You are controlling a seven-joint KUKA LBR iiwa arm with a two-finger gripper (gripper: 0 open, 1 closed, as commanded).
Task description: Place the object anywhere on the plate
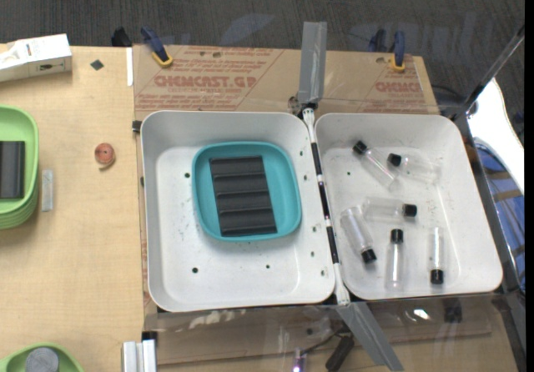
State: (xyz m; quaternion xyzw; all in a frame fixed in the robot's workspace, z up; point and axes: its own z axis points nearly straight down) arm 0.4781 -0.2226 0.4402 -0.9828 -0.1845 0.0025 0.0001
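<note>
A teal square plate point(288, 195) lies in the left white bin point(167, 195), with a dark ribbed insert point(242, 193) on its middle. In the right white bin point(467, 195) lie several clear plastic vials with black caps: one at the back left point(370, 160), one at the back point(410, 164), one in the middle point(392, 210), one at the front left point(359, 238), one standing nearer the front point(395, 255) and one at the front right point(435, 255).
A metal divider post point(313, 62) rises behind the seam between the bins. Brown cardboard point(217, 78) lies behind them, held by blue and yellow clamps. On the wooden bench to the left are a green tray point(25, 137) and a small pink disc point(103, 154).
</note>
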